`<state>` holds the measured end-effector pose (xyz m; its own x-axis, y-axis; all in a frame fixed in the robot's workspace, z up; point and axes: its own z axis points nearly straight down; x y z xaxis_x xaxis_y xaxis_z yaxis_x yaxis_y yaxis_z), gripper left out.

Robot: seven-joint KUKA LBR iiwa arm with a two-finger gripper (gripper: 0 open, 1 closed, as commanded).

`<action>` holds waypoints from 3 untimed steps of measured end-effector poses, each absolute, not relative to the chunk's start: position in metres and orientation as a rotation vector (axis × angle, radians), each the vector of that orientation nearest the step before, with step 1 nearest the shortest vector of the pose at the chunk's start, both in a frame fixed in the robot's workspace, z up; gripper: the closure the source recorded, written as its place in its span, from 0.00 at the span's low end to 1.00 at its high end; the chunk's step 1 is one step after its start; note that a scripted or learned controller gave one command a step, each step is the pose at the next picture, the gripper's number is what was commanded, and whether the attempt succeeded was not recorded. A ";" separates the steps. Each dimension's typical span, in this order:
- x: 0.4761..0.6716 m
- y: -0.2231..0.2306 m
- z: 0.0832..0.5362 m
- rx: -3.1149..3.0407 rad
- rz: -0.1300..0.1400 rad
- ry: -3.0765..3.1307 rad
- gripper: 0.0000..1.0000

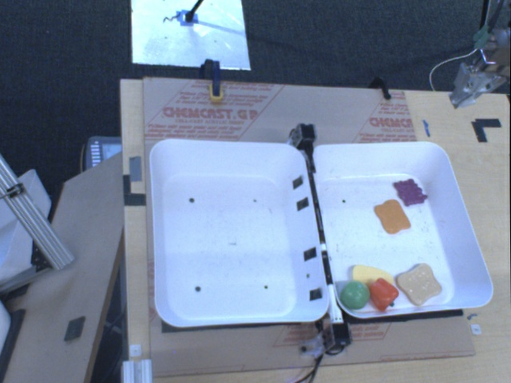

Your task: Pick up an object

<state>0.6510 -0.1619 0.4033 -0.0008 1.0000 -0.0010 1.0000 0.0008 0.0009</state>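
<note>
Up top right, hand [477, 76] — off the bins, touching nothing.

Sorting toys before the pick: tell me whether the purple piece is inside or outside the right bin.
Inside. The purple piece lies on the right bin's floor near its far right corner, just above the orange piece.

The cardboard sheet [239, 110] under the bins carries red print. Behind the left bin [160, 214] the word "CHEMCAST" reads plainly, followed by what looks like "GP", though those last letters are blurred. Behind the right bin [447, 166] the same red word shows again at a slant, partly cut off by the bin's rim. No other text can be read.
</note>
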 end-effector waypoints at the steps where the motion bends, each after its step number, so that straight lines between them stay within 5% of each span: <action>1: 0.669 -0.136 0.542 2.201 0.017 2.218 1.00; 3: 0.668 -0.201 0.380 2.224 -0.004 2.223 1.00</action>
<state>0.6681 -0.2007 0.3795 0.0005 1.0000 0.0001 1.0000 -0.0005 -0.0037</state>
